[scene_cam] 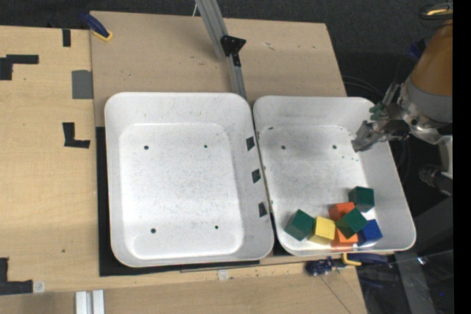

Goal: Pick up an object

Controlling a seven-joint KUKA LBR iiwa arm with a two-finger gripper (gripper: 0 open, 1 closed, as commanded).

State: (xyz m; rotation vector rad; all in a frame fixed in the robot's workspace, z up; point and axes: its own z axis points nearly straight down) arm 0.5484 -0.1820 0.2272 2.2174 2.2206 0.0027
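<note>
White plastic forms both bins on the tabletop (44,158). The left bin (118,114) has only its speckled floor to offer, so the work lies further right. A grey metal pole (210,0) slants down from the top of the view and ends at the seam between the two bins.

In the right bin (294,110) the blocks are bunched in the near right corner, touching one another: a green block (299,224) at the left of the cluster, a yellow block (324,229) beside it, an orange block (342,220) partly under a second green block (352,219), a third green block (361,196) a little further back, and a blue block (370,232) against the near wall.

The end effector (366,134) hangs over the far right side of that bin, near its right rim, well apart from the cluster and with nothing in its grip. I cannot tell how wide it stands.

To do the pick well, I would choose the left green block or the rear green one, since each appears to have open floor on at least one side. The fingers would need to straddle two free faces, descend straight, and avoid wedging into neighbours. The blue block looks the poorest choice, being hemmed in by the wall.
</note>
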